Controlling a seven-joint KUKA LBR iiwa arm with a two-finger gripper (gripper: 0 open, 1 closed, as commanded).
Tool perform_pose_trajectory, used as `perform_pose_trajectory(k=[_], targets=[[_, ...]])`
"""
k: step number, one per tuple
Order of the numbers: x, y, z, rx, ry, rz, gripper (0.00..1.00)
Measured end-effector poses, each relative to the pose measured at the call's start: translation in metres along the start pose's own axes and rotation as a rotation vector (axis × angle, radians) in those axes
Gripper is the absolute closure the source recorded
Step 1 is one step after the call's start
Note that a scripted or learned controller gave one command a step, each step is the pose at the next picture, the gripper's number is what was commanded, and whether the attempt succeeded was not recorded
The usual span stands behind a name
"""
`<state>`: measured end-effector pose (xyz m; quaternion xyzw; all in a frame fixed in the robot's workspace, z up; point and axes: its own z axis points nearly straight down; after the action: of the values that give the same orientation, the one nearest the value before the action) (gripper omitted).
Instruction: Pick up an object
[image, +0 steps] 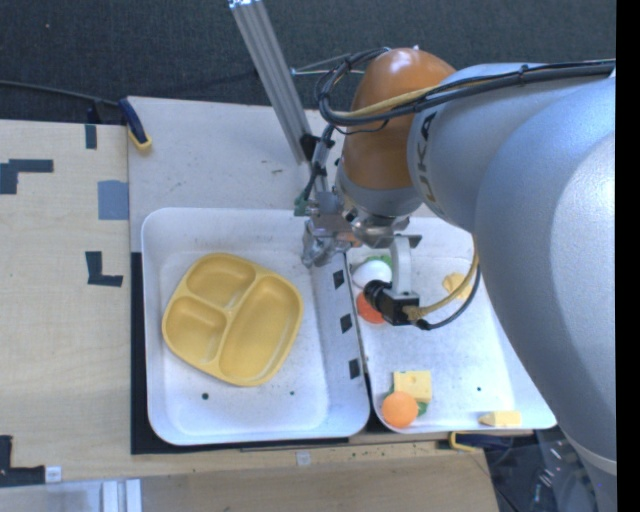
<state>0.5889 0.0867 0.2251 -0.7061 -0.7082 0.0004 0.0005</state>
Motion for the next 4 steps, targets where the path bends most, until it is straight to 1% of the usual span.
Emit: perform_pose_trajectory(k=[1, 2, 3, 4], targets=[[-0.059, -0.061, -0.023, 0.002, -0.002, 0.008, 1.0], [-0.095, 0.023, -0.05, -0.007, -0.003, 0.004, 1.0], [-0.051, -0.018, 0.031, 0.011, 0.001, -0.001, 1.0], [-0.025, 0.031, 0.014, -0.003, 0.001, -0.002, 1.0]])
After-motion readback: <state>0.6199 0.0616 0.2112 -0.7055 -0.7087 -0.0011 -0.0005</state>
